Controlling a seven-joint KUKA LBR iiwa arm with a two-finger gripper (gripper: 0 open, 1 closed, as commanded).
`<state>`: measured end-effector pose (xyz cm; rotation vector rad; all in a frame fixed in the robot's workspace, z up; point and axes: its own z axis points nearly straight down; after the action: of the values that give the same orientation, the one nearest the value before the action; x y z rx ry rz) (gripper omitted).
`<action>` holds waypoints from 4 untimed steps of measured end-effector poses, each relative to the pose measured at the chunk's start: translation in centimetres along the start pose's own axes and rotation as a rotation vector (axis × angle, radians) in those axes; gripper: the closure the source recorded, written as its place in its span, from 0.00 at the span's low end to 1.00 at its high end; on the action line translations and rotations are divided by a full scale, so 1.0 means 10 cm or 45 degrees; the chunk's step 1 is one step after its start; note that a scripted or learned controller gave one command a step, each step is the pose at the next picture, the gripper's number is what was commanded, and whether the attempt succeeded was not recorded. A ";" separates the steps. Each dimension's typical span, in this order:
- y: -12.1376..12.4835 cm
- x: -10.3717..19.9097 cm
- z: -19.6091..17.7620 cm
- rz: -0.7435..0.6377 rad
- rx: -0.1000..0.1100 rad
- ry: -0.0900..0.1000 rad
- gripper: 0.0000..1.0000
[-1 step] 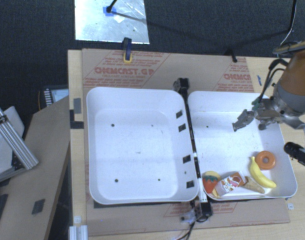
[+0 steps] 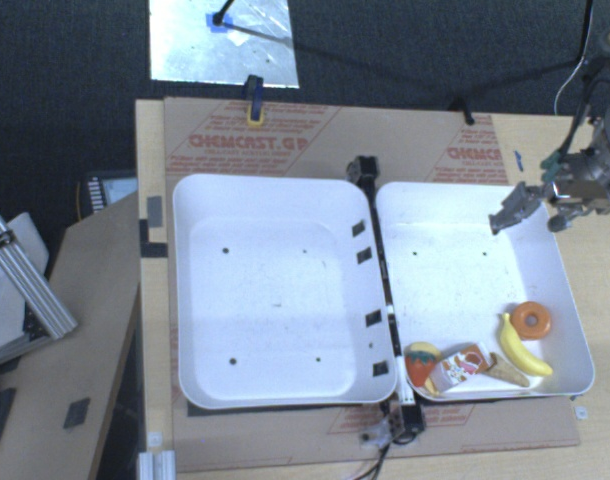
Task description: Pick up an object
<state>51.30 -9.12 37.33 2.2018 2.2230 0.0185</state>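
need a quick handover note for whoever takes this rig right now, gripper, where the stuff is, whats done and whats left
Gripper: above the far right part of the right bin, near its back edge, with nothing between its fingers.
Things: all bunched at the near right corner of the right bin. Banana, orange round piece just behind it, tomato-like piece at the near edge by the divider, a small packet beside it and a brown cone-like piece.
Done: nothing picked yet.
Left: move toward the near corner, come down on one item, grip and lift. They lie close together and against the wall, so a clean grip may be hard.
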 end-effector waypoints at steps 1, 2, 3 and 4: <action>-0.25 0.42 -0.66 0.000 0.010 0.001 0.00; -0.23 0.99 -1.22 -0.001 0.010 0.003 0.00; -0.22 1.56 -1.54 -0.001 0.014 0.003 0.00; -0.22 2.15 -1.63 0.000 0.017 0.004 0.00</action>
<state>48.62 12.35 53.57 2.2099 2.2314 0.0076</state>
